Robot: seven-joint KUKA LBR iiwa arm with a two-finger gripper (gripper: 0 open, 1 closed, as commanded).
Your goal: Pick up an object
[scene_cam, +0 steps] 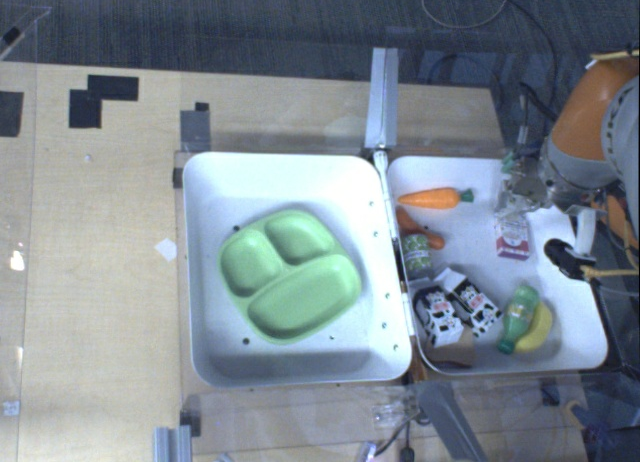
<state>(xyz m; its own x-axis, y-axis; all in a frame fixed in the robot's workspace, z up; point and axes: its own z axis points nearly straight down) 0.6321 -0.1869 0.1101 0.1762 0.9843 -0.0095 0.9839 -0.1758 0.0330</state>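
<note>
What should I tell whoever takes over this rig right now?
Hand: low over the right bin's back right corner, above a small red and white packet; no object seen between its fingers.
Right bin: carrot, green bottle, banana, two cow-print cartons.
Left bin: green divided plate.
Done: nothing lifted.
Left: grasp and lift one object.

Grey arm (612,125), orange band, metallic wrist

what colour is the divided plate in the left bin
Light green, seen plainly in the camera view: the divided plate lies in the left bin.
</note>
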